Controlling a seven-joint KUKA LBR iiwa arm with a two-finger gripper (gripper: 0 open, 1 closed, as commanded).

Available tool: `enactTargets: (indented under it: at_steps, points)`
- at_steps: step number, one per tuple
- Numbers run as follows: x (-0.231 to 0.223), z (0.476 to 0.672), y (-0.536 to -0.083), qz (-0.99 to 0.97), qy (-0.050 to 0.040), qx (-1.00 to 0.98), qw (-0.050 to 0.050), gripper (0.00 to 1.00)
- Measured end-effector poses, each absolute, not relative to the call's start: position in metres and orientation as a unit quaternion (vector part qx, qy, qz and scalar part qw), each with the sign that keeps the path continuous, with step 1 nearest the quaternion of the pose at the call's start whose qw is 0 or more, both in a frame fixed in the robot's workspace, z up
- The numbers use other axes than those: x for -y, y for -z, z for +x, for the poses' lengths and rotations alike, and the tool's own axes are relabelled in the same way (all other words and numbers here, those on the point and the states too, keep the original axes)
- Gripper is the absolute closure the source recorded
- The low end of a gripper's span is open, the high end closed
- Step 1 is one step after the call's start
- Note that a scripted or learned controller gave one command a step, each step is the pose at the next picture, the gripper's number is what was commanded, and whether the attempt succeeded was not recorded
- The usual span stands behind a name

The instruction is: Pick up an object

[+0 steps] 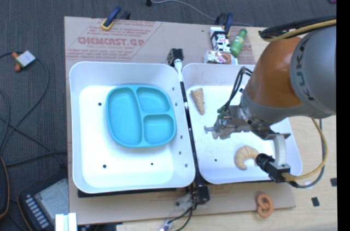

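Just above the croissant in the right bin, I see my claw hanging; its opening I cannot tell. Descending here, I risk missing it.

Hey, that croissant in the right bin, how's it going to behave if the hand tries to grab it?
The croissant looks like a small toy, so probably light and fairly stiff. Its curved, tapering shape may let it slip or pivot between fingers unless gripped across the thick middle. It lies flat on the right bin's smooth white floor, so a nudge from the hand would likely slide it rather than roll it.
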State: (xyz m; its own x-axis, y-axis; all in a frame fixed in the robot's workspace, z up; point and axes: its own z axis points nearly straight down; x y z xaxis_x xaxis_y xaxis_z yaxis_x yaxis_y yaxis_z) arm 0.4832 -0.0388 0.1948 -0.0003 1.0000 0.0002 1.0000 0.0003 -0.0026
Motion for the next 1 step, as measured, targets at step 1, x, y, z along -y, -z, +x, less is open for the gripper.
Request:
enactTargets:
  at_steps: [1]
  points:
    - [0.0389,0.4832,-0.1948,-0.707,-0.0007,0.707,0.001,0.0]
